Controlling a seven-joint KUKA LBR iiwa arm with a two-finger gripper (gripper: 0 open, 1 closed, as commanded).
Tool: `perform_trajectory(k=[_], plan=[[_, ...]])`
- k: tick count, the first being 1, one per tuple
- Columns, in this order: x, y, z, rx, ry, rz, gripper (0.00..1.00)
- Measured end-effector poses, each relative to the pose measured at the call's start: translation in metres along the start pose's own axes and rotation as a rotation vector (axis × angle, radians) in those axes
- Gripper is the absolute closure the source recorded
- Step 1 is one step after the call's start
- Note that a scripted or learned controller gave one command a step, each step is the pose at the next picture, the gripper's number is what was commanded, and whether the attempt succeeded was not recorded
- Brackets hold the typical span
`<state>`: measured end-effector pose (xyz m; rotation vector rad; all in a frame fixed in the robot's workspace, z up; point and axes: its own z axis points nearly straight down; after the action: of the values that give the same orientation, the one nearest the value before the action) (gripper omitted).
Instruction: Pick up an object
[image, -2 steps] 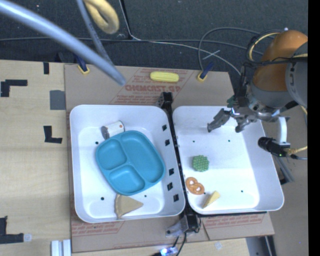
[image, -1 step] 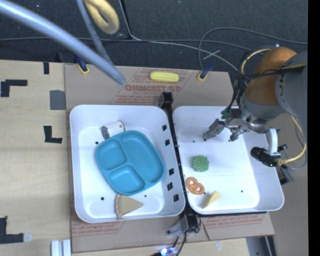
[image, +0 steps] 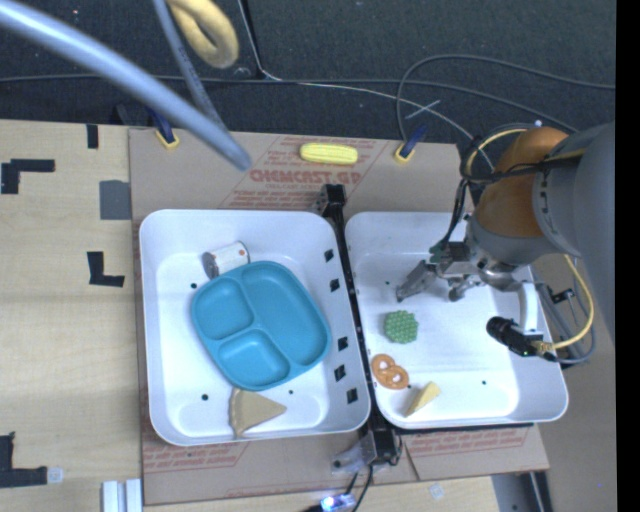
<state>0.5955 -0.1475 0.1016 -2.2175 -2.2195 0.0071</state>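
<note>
Camera view, from above at a slant. The table (image: 60, 330) carries a sheet of brown cardboard (image: 290, 175), and on it two shallow white bins stand side by side, their inner walls touching.

The left bin (image: 160, 235) holds a blue divided plate (image: 260, 322) lying flat, its long axis running from upper left to lower right. A small white cylinder (image: 227, 258) lies on its side just beside the plate's upper left edge, its dark end facing left. A tan wedge (image: 255, 410) lies at the plate's lower edge, its point directed toward the right.

The right bin (image: 545, 400) holds three loose items. A round green knobbly object (image: 401, 326) sits near the bin's middle; being round, it shows no clear long axis. Below and slightly left of it lies a small orange pretzel-shaped piece (image: 389, 373), its long axis running upper left to lower right. Just beside that, to the lower right, lies a pale yellow wedge (image: 421, 398), long axis from lower left to upper right, narrow end to the upper right.

The arm (image: 520, 195) enters from the right, over the right bin. The claw (image: 430, 283) is low in the upper half of that bin, pointing left. Its fingers (image: 412, 287) are spread apart, with nothing between them. The green object lies near, below the fingertips, apart from them.

A yellow banana-shaped item (image: 328, 154) lies on the cardboard beyond the bins, long axis left to right.
</note>
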Motion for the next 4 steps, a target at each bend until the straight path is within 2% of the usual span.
perform_trajectory(k=[1, 2, 3, 4], plan=[[0.001, 0.001, -0.013, -0.003, 0.000, -0.002, 1.00], [-0.008, -0.001, -0.062, -0.009, -0.001, 0.000, 1.00], [-0.004, 0.004, -0.124, -0.011, -0.001, -0.001, 1.00], [-0.004, 0.005, -0.170, -0.010, -0.001, -0.001, 1.00]])
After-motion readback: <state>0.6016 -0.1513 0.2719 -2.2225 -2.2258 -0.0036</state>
